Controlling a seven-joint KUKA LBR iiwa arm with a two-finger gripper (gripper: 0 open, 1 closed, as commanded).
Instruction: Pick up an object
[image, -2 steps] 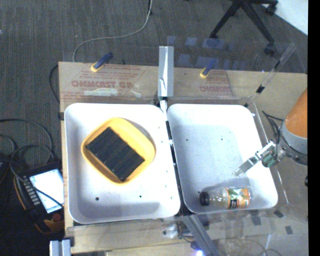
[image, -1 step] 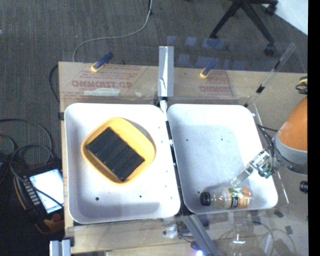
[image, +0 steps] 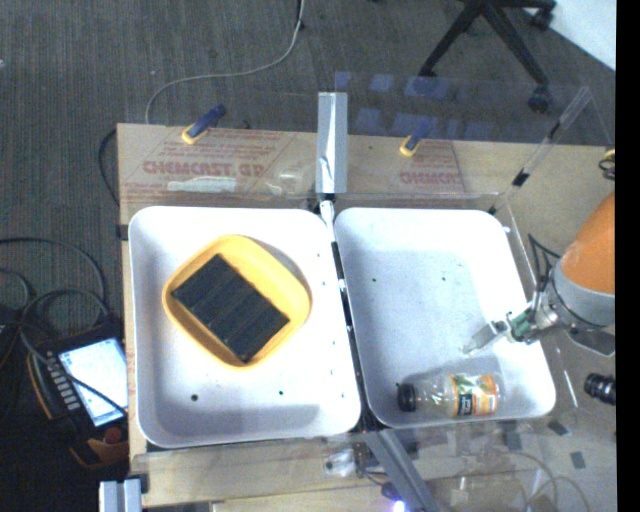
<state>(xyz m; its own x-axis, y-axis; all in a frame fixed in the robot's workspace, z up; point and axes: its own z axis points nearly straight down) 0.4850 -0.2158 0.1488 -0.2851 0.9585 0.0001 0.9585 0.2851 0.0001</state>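
Bottle (image: 448, 392) — flat, right bin (image: 420, 250)

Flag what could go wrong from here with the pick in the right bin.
1. The clear bottle lies on its side near the front wall of the right bin; it is round and may roll or slip out of a pinch.
2. The gripper sits above and right of the bottle, close to the bin's right wall, so a descent could clip the rim.
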